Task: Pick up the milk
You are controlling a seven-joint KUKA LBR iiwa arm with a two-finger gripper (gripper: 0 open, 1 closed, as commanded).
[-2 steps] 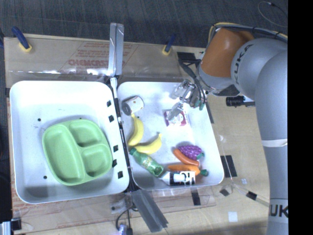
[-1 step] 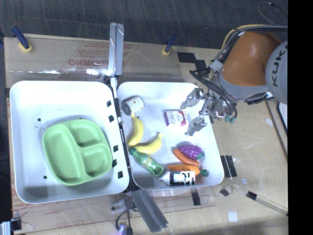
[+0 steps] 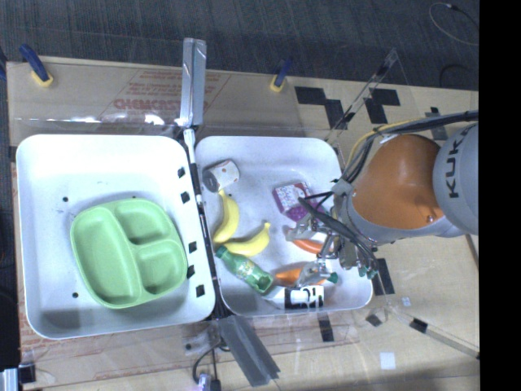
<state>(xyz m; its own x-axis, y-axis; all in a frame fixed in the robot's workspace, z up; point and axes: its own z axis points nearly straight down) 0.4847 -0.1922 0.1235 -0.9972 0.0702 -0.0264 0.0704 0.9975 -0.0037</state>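
A small black-and-white carton (image 3: pixel 304 297) that looks like the milk lies against the front wall of the right bin (image 3: pixel 269 149). My gripper (image 3: pixel 327 261) hangs low over the front right part of that bin, just above and to the right of the carton, below the orange wrist band (image 3: pixel 399 182). It is over an orange carrot (image 3: pixel 304 246), and nothing can be seen held in it. Cables and the wrist hide part of the bin's right side.
The right bin also holds two yellow bananas (image 3: pixel 232 225), a green bottle (image 3: pixel 245 270), a purple packet (image 3: pixel 291 195), a grey-white can (image 3: pixel 221 173) and a second carrot (image 3: pixel 288 277). A green divided plate (image 3: pixel 130 251) lies in the left bin (image 3: pixel 49 161).
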